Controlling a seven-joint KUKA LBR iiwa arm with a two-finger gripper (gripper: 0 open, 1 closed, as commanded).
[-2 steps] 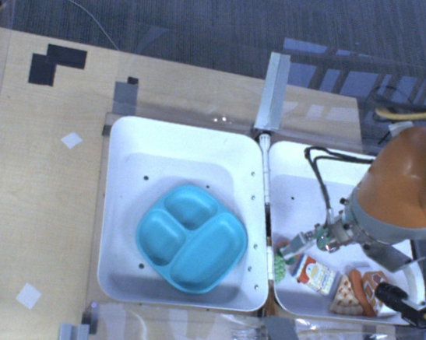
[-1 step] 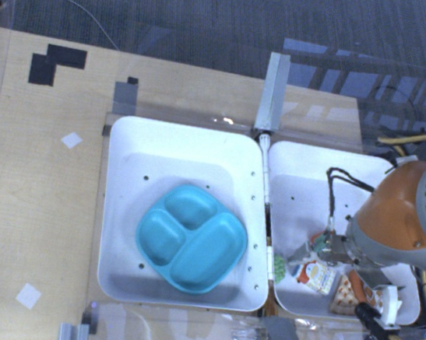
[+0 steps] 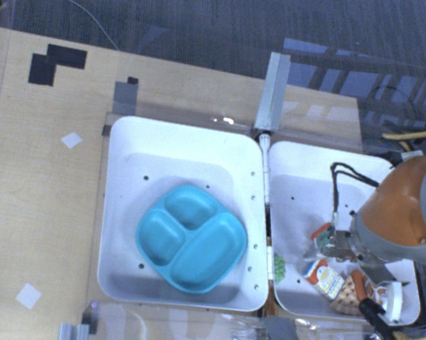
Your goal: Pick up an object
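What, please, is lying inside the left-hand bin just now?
A blue divided plate with three compartments lies in the left bin, tilted toward its front. Whatever is beneath the plate is covered.

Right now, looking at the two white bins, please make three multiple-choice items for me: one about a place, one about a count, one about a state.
1. Where does the blue divided plastic plate lie?
A. left white bin
B. right white bin
C. wooden bench top

2. How many compartments does this plate have?
A. two
B. three
C. five

3. Where is the grey arm with the orange band?
A. over the left bin
B. over the bench
C. over the right bin, above small packaged items

Answers: 1 A, the plate rests inside the left bin. 2 B, ridges divide it into three. 3 C, the arm is over the right bin's objects.
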